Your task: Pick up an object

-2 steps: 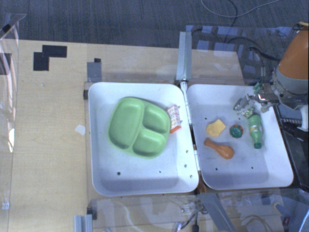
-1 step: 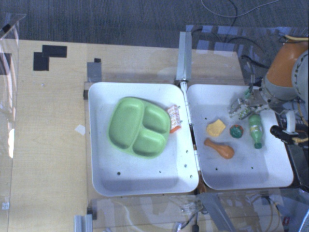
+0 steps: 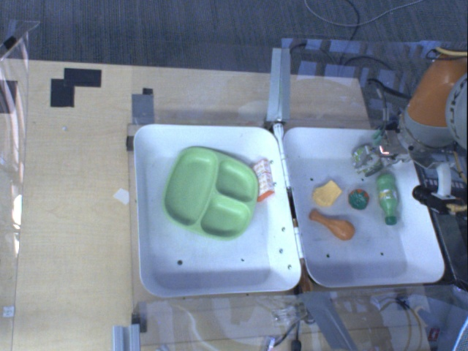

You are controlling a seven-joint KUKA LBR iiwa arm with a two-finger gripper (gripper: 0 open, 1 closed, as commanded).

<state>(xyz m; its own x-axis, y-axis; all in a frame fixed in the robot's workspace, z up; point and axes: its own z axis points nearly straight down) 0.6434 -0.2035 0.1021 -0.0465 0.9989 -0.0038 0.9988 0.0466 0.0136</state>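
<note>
In the right bin point(image 3: 365, 269) lie a yellow wedge point(image 3: 327, 193), a brown drumstick-shaped toy point(image 3: 333, 224), a small round green and red object point(image 3: 357, 199) and a green bottle point(image 3: 387, 197) on its side. My gripper point(image 3: 371, 158) hangs over the far right part of this bin, just above and behind the bottle and the round object. The grey arm with its orange band point(image 3: 436, 97) comes in from the right. Nothing shows in the gripper's hold.
The left bin point(image 3: 212, 273) holds a green divided plate point(image 3: 210, 191) with a small orange and white packet point(image 3: 264, 178) at its right edge. A metal divider point(image 3: 278, 93) runs between the bins at the back. Cables point(image 3: 344, 9) lie on the floor beyond.
</note>
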